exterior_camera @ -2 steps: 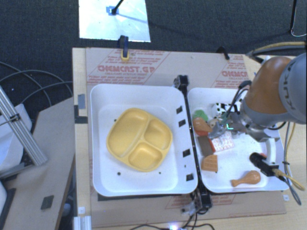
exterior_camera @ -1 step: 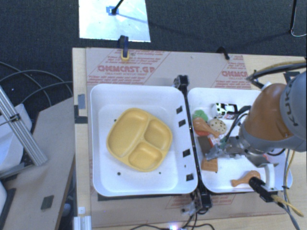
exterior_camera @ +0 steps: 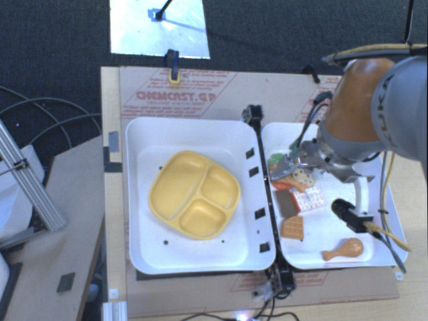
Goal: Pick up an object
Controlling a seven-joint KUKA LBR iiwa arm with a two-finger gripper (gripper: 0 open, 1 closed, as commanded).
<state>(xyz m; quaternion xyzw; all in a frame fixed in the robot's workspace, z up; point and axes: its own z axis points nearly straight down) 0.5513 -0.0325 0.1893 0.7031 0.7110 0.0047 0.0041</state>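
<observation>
The right bin [exterior_camera: 321, 259] holds several toy foods. A green piece [exterior_camera: 276, 159] and an orange-red piece [exterior_camera: 284, 184] lie at its left side, close to a dotted cracker [exterior_camera: 303, 177]. A white and red packet [exterior_camera: 311, 200] and a brown block [exterior_camera: 287, 204] sit just below them. Nearer the front are a tan wedge [exterior_camera: 292, 228] and a drumstick [exterior_camera: 344, 249]. My gripper [exterior_camera: 294, 162] hangs low over the green piece and the cracker, at the bin's upper left. The wrist hides what lies beneath it.
The left bin [exterior_camera: 142, 179] holds a yellow divided plate [exterior_camera: 194, 194]. A black divider [exterior_camera: 264, 186] runs between the two bins. The grey and orange arm [exterior_camera: 364, 109] covers the right bin's far half. Cables [exterior_camera: 388, 219] trail along its right side.
</observation>
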